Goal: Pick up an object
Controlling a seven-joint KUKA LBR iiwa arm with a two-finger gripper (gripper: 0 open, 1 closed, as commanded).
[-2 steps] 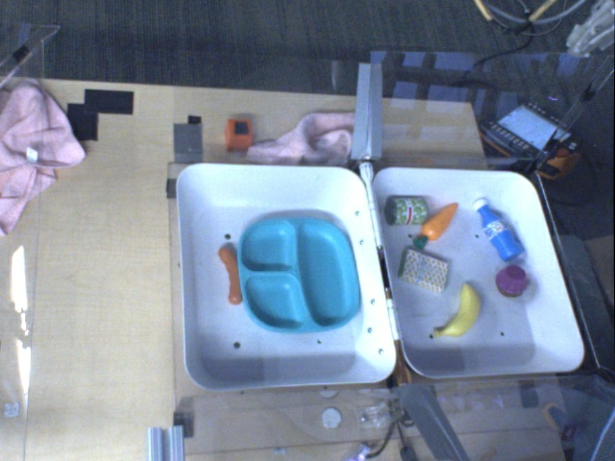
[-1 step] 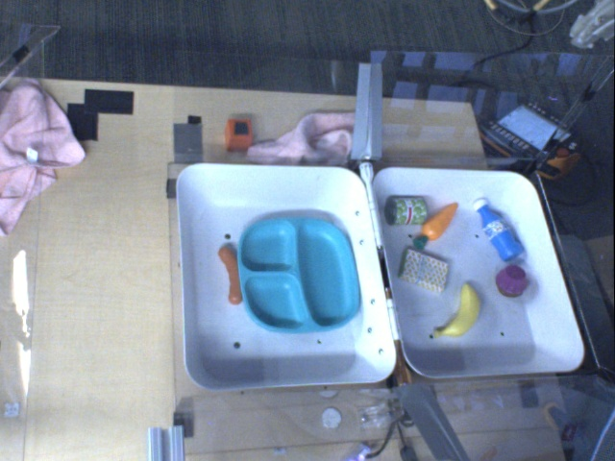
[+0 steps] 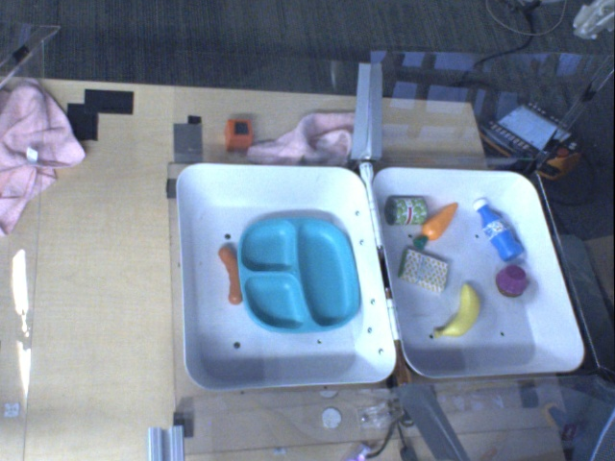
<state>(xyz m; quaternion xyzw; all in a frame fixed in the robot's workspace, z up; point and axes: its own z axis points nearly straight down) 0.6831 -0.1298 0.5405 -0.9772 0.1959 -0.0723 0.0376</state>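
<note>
The right bin [image 3: 553, 339] holds several small items. A green can [image 3: 407, 209] lies on its side at the back left, with an orange carrot [image 3: 439, 221] beside it. A blue and white bottle [image 3: 498, 230] lies at the back right, above a purple round piece [image 3: 512, 279]. A speckled sponge [image 3: 424, 269] sits near the bin's left side, and a yellow banana [image 3: 459, 313] lies in front of it. In the left bin [image 3: 207, 353], a blue divided plate [image 3: 298, 272] rests in the middle with an orange sausage-shaped piece [image 3: 231, 273] to its left.
A metal post [image 3: 363, 113] stands behind the seam between the bins. A pink cloth [image 3: 303, 140] and a small orange block [image 3: 238, 133] lie behind the left bin. Another pink cloth [image 3: 29, 147] hangs at the far left. Cables and a device [image 3: 528, 128] sit at the back right.
</note>
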